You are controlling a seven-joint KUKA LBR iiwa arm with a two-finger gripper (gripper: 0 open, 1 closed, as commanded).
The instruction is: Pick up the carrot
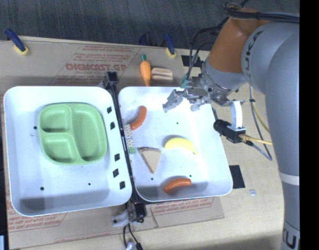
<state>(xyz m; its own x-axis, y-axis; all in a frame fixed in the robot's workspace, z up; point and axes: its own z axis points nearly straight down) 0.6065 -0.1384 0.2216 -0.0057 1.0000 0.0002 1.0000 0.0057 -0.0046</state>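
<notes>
Above the right bin (214,155), your gripper (183,99) hovered, fingers apart and empty; the approach next required reaching the carrot (145,71) beyond the rim.

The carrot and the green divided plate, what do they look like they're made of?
The carrot looks like smooth moulded plastic, uniformly orange with a green top, probably toy food. The green divided plate looks like matte plastic, one even pale colour with soft rounded ridges.

carrot (145,71) lies outside the bins on the cardboard (86,61), just past the right bin's (211,139) far rim — open from above and left. Wooden block (162,75) just beside it on the right — tight there. Blue clamp (170,47) near behind.
</notes>
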